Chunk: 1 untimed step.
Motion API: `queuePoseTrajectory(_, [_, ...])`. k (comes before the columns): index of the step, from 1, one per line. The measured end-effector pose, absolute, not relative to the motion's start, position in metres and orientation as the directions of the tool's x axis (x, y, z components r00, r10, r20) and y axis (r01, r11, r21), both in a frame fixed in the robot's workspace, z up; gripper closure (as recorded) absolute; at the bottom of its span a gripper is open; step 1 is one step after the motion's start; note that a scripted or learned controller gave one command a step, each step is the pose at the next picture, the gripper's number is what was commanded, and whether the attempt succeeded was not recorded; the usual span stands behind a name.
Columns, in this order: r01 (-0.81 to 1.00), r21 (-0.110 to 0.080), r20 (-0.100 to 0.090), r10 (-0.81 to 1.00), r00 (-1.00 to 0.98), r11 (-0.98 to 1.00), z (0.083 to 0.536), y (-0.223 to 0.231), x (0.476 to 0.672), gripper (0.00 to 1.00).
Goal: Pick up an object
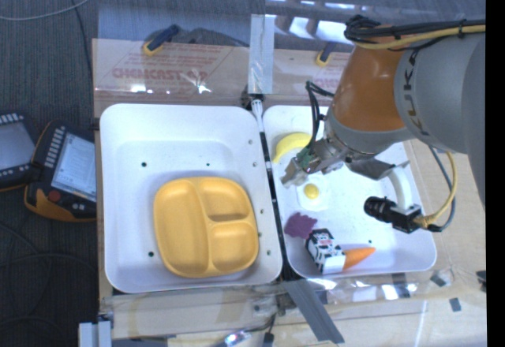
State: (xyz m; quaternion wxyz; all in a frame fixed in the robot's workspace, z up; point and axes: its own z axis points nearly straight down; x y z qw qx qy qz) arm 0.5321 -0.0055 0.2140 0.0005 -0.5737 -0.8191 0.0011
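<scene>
The claw (304,168) hangs low over the right bin (410,259), near its left wall and toward the back. I cannot tell how it is set, because the view is too small and blurry there.

The nearest thing is a yellow lemon-like piece (289,143). It lies just beside the claw, a little up and to the left in the view, close to the wall between the two bins. Part of it hides behind the claw. It looks round, so I see no long side to line up with.

Just below the claw lies a small white thing with a yellow middle, like a fried egg (312,192). It is flat and close too.

Further to the front lie a purple piece (300,224), a small black and white box (320,247), and an orange carrot (357,256). The carrot's long side runs left to right, with its tip pointing right.

The left bin (126,140) holds a yellow tray (207,225), well apart from the claw.

I think the lemon or the egg is the easy pick. The claw only needs a short move. The wall beside the lemon may get in the way.
</scene>
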Motion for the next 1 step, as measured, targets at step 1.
queuePoseTrajectory(1, [0.710, -0.001, -0.002, 0.710, -0.704, 0.704, 0.2329, -0.0818, 0.4958, 1.00])
